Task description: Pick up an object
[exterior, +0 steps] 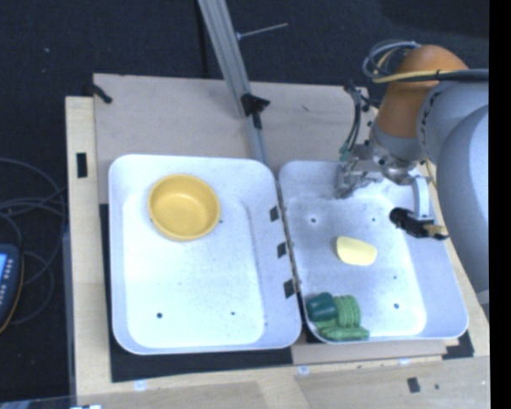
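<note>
From above, the arm reaches in from the right and its gripper hangs over the far edge of the right bin, nothing visible between its fingers, though whether they are spread or closed I cannot tell at this size. In that bin a pale yellow piece lies near the middle, apart from the gripper, and a green object sits in the near left corner against the wall. The left bin holds a yellow bowl upright in its far left part.
</note>
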### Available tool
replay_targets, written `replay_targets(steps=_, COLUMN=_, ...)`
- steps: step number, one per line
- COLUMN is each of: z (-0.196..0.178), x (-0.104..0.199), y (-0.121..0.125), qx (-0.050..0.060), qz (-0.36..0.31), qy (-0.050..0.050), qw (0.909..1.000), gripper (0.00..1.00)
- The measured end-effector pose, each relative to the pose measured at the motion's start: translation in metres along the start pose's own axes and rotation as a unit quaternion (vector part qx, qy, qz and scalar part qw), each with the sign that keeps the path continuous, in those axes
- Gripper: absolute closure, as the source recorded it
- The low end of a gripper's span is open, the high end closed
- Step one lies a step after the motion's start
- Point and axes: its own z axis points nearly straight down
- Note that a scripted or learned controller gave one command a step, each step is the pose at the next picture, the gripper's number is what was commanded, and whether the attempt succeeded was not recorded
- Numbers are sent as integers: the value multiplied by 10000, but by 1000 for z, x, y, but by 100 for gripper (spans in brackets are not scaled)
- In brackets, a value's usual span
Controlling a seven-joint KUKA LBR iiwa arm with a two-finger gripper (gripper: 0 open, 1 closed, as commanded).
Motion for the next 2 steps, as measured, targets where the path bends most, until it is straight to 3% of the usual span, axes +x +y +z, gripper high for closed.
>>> replay_targets(steps=2, z=-111, x=-3, y=1, qx=-18, qz=4, qy=2, qw=10000, gripper=100)
